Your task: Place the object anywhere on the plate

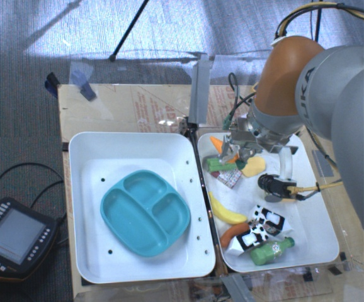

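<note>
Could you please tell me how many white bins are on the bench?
2: the left bin holds the teal plate; the right bin holds the toy foods, under the gripper.

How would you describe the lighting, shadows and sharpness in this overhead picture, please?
Camera view: a bright patch lights the floor behind the bench, crossed by a thin dark diagonal shadow; the left bin is evenly lit, and the plate shows no strong glare; the arm looms large at right, darkening the right bin beneath it; small items look slightly soft.
</note>
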Available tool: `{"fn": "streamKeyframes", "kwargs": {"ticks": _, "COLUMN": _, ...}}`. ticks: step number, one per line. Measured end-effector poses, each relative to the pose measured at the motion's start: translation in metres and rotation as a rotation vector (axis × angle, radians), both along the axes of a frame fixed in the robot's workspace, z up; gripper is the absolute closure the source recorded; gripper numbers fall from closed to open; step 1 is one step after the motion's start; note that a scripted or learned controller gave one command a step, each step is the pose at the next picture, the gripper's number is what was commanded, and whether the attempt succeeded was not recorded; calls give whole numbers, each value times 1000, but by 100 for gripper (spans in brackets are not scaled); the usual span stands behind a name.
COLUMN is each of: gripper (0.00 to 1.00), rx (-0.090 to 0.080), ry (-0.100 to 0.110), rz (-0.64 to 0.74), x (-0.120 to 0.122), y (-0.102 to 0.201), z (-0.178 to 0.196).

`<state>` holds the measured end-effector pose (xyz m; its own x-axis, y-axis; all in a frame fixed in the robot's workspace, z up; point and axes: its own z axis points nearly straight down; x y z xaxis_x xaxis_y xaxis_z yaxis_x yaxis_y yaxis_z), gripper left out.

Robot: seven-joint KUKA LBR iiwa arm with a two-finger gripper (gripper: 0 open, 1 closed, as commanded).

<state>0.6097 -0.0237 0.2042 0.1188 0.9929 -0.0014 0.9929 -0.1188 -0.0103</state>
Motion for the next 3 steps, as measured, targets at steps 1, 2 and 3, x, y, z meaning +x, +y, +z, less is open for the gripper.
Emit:
{"fn": "streamKeyframes", "kwargs": {"ticks": 1, "gripper": 100, "rx": 1, "ry": -1, "rz": 62, "x": -10, "y": 91, "z": 0}}
{"fn": "streamKeyframes", "kwargs": {"ticks": 2, "gripper": 100, "rx": 0, "ry": -4, "rz": 31, "x": -26, "y": 171, "z": 7}}
{"fn": "streamKeyframes", "kwargs": {"ticks": 3, "gripper": 0, "rx": -1, "ry": -4, "rz": 31, "x": -26, "y": 171, "z": 7}}
